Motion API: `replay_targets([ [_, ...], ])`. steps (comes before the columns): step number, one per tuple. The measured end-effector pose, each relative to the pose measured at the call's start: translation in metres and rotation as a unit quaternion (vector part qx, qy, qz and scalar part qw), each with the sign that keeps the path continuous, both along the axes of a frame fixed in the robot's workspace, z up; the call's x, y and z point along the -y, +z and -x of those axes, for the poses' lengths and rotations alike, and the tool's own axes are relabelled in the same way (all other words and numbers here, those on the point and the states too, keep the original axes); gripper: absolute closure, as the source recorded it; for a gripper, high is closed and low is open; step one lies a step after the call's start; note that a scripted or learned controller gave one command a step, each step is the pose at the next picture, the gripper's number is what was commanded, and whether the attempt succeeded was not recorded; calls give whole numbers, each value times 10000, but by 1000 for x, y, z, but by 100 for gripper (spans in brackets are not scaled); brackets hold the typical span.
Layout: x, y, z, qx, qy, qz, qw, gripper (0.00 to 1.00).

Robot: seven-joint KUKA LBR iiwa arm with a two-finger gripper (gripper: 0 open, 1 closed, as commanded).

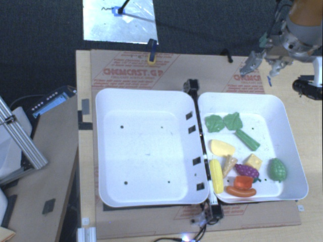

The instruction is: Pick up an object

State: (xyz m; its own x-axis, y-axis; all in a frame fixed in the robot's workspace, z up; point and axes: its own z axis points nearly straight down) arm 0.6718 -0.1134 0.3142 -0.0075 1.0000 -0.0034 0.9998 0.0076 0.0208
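Observation:
The right bin holds several toy foods: a green leafy vegetable with a stalk, a yellow slice, a yellow corn cob, a purple grape bunch, a red-orange piece, a pale yellow cube and a green round fruit. My gripper hangs above the bench behind the right bin's far edge, well clear of the toys. Its two fingers are spread apart with nothing between them.
The left bin lies beside the right one, joined by a black hinge strip. A shiny metal sheet lies at the back left. A yellow clamp sits at the bench's far edge.

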Motion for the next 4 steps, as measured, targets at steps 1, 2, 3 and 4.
replay_targets([
  [1, 1, 0, 2, -65, 13, 0, 10000, 100],
  [2, -76, 58, 2, -59, 23, -28, 10000, 100],
  [3, -136, 101, 3, -66, 17, -29, 10000, 100],
  [4, -200, 164, 3, -57, 16, -30, 10000, 100],
])
